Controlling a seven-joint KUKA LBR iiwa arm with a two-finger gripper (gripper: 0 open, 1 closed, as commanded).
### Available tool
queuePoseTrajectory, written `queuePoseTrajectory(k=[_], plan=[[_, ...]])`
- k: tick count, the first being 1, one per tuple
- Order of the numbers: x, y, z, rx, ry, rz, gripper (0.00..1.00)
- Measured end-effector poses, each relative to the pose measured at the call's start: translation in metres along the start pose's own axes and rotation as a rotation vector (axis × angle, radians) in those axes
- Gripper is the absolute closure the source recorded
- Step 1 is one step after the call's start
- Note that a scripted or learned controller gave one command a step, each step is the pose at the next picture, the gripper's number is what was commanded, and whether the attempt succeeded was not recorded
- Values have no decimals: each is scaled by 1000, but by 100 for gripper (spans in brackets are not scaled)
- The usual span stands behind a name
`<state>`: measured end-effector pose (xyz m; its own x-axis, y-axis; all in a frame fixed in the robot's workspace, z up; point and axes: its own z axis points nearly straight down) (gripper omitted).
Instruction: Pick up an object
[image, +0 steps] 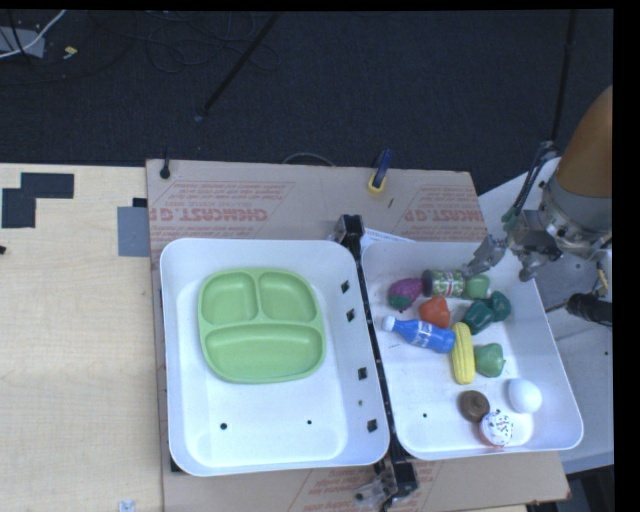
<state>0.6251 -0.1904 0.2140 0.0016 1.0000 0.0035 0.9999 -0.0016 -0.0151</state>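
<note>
Two shallow white bins are seen side by side on the bench, sitting on a sheet of printed cardboard (300, 205). The left bin (200, 420) carries just a green divided plate (262, 325), laid toward its far half, with two small compartments along the far side and one long one nearer the front. The right bin (560, 410) is where all the clutter is kept: a purple piece (404, 292) near the far-left corner, a small bottle with a green cap (452, 283) lying on its side beside it, an orange-red piece (434, 311) just below that, a dark green vegetable (487, 310) toward the right wall, and a smaller green pepper (489, 358) lower down. A blue bottle (422, 333) is laid flat near the middle, its long axis running from the left wall toward the centre, white cap pointed at the divider side. Just beside it a yellow corn cob (462, 352) is set with its long axis running front to back. Near the front-right corner a brown round piece (473, 405), a white egg (524, 396) and a speckled white ball (504, 428) are clustered. The gripper (510, 248) is held over the bin's far-right rim, fingers spread apart with nothing between them
</note>
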Motion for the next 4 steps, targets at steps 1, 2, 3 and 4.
queuePoseTrajectory(k=[1,2,3,4], plan=[[0,3,-9,-15,-3,-2,0],[0,-1,55,-8,-1,-3,0],[-5,0,93,-21,0,-5,0],[-3,2,100,-23,2,-5,0]])
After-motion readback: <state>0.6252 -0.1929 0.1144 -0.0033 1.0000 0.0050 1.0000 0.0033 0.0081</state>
